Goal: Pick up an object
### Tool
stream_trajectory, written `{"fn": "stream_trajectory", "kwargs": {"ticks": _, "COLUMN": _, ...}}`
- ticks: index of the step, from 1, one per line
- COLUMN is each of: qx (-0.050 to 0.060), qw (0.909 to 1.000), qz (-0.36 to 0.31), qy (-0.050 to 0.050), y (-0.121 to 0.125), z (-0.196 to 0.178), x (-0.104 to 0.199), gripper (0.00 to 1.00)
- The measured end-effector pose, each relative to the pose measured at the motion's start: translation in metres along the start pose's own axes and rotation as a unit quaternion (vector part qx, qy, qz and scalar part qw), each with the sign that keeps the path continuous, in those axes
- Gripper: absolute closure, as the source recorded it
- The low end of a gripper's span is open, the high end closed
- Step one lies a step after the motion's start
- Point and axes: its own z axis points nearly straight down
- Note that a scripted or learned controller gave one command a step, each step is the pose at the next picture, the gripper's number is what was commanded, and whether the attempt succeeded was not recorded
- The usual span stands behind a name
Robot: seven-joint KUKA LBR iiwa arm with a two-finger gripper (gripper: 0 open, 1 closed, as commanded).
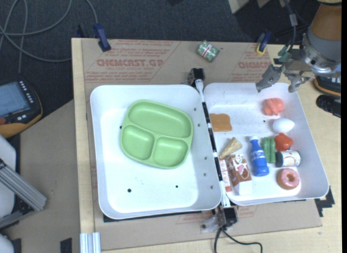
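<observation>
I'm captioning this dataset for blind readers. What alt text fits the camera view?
A robot arm's open gripper hovers over the far edge of the right bin, holding nothing. That bin holds small toy foods, including a blue bottle, a white egg and a pink donut; the left bin holds a green divided plate.

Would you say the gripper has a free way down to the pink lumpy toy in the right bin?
Probably yes: the gripper hangs open just above the pink lumpy toy, which lies uncovered, with only the white egg close below it.
</observation>
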Motion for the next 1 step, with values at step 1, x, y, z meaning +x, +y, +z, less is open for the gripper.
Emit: {"fn": "stream_trajectory", "kwargs": {"ticks": 1, "qx": 0.002, "qw": 1.0000, "qz": 0.000, "qy": 0.000, "y": -0.0167, "z": 0.1165, "x": -0.0219, "gripper": 0.00}}
